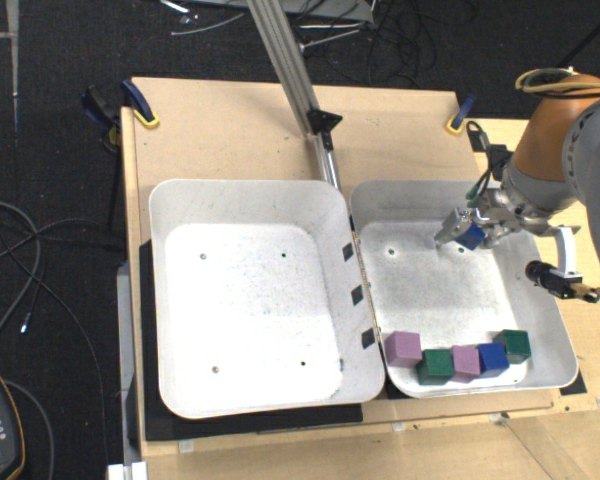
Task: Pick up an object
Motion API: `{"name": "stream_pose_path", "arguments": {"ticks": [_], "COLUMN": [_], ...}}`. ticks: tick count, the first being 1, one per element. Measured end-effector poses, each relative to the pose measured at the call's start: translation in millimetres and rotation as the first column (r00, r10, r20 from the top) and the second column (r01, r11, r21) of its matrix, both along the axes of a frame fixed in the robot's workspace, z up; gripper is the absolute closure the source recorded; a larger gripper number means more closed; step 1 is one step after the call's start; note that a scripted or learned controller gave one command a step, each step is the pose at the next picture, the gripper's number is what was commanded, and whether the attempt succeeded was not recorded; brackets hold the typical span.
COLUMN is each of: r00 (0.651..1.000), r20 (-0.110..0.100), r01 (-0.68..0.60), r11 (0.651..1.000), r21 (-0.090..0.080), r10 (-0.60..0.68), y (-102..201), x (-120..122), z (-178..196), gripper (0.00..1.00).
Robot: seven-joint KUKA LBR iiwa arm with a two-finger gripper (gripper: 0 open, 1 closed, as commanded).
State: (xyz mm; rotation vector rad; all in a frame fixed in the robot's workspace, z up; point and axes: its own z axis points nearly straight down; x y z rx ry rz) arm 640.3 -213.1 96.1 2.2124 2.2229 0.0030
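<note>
Fingers point(464, 232) closed on a blue cube point(470, 235) above the right bin point(430, 268); well below them, five cubes point(458, 356) lie in a row.

Two white bins point(248, 298) sat on the bench. Along the near wall of the right bin point(460, 268) lay five blocks: two purple point(403, 346), two green point(436, 365), one blue point(493, 357). A sixth, blue block point(470, 235) was at the gripper point(463, 234).
</note>
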Motion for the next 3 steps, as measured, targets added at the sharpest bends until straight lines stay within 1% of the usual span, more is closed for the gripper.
{"name": "stream_pose_path", "arguments": {"ticks": [1,2,3], "r00": [1.0,1.0,1.0], "r20": [-0.004,0.004,-0.008], "r01": [0.001,0.002,0.003], "r11": [1.0,1.0,1.0], "r21": [0.001,0.0,0.001], "r10": [-0.001,-0.002,-0.003], "y": [0,22,-11], "x": [-2,-36,6], "z": [-1,133,17], "gripper": [0.0,0.0,0.0]}}
